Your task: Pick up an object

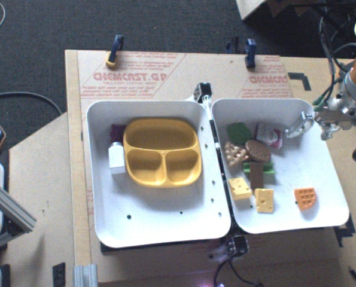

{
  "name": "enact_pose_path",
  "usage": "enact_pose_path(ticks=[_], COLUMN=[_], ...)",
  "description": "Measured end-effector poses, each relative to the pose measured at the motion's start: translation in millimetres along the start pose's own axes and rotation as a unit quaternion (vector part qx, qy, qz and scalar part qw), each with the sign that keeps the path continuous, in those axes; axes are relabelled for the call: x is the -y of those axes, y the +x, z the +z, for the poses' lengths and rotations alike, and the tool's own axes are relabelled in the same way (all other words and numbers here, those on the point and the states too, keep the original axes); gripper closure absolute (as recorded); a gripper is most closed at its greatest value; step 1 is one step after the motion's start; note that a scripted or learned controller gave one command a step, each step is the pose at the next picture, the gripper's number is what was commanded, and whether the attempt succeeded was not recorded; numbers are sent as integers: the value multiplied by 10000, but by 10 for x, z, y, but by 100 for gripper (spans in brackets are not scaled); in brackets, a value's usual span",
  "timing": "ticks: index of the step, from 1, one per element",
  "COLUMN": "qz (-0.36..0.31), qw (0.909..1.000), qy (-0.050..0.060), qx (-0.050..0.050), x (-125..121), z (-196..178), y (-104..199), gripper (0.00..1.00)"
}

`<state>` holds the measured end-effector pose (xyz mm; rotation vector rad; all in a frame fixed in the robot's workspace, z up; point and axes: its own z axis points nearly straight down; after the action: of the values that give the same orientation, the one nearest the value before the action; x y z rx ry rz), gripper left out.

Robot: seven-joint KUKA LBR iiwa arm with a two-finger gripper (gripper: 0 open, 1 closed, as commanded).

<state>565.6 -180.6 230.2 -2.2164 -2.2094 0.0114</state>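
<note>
Several toy foods lay left of my gripper (pixel 312 124); its spread I couldn't tell. Best target: the lone orange plastic waffle (pixel 305 198), approached vertically.

Toy food in right bin (pixel 330 160)
Orange waffle (pixel 305 198) flat near front-right corner; two yellow cheese pieces (pixel 252 195) at front-left; brown cookie (pixel 258 150) mid-left.

Dark carpet floor (pixel 58 17) surrounds the surface (pixel 166 70), a pale wooden board held by two blue clamps (pixel 115 49); black cables (pixel 22 97) trail across the floor.
</note>
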Motion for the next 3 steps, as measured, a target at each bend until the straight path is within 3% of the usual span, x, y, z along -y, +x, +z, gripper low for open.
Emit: enact_pose_path(ticks=[1,3], qz=[-16,-13], qw=[10000,10000], qy=[-64,-33], qx=[14,4], x=[-26,4], z=[-69,854], y=[3,54], gripper=[0,0])
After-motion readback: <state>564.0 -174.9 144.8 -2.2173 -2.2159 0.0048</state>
